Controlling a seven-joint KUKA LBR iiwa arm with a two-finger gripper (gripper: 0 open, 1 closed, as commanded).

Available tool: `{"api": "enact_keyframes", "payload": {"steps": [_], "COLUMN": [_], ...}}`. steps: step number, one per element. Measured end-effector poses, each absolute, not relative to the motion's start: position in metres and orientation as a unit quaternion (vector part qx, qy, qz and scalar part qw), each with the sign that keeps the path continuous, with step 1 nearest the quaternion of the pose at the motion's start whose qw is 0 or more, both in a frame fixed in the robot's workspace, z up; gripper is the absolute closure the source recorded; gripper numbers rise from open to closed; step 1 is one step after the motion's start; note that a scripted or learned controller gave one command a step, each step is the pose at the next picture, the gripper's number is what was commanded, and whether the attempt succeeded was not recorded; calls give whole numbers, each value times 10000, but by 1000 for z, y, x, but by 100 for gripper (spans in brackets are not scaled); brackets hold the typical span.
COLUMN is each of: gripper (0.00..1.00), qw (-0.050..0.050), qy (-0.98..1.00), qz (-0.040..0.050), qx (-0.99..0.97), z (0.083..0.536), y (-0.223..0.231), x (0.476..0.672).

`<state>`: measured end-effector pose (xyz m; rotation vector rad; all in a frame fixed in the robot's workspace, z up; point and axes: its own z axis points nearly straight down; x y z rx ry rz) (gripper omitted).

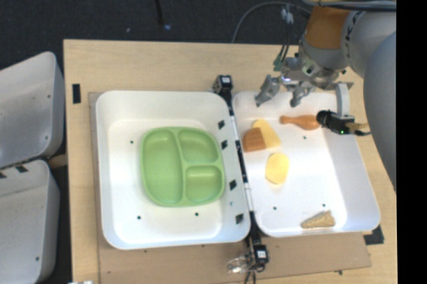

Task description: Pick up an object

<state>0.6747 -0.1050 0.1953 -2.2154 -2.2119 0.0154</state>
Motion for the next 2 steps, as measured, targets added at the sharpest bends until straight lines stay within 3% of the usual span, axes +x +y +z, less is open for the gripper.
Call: {"api": "enact_keyframes", "payload": {"steps": [1,2], "gripper": [0,0], "qw": [8,18], "qy": [-7073,-7070], "qz": [5,25], "qx": [-7069,-7072], "z": [203,157], "y": [-105,-106], "x": [677,670]}}
